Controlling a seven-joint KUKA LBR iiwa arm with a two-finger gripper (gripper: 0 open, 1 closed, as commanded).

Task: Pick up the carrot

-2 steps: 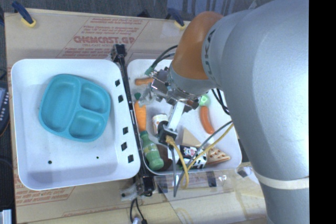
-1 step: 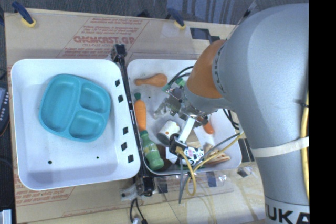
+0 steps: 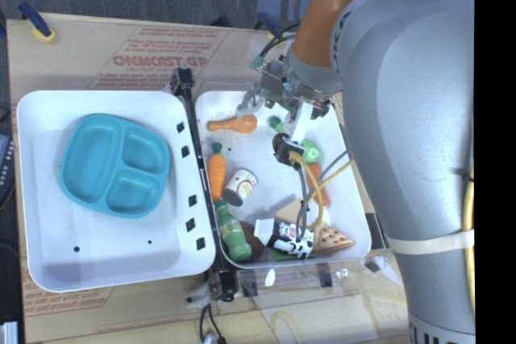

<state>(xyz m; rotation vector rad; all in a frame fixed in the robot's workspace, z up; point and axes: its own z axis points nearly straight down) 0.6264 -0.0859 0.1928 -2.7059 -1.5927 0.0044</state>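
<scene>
Jaw state can't be told; gripper (image 3: 284, 105) hangs at the right bin's (image 3: 350, 197) upper part. One carrot (image 3: 217, 172) lies lower-left of it, apart, by the bin's left wall. One blue divided plate (image 3: 116, 164) in left bin (image 3: 40, 197).

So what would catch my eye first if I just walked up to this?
The big grey arm filling the right side, its orange band at the top, reaching down over the right bin. Next, the bright blue plate alone in the left bin. Then the toy food scattered in the right bin, the carrot lying near its left wall.
</scene>
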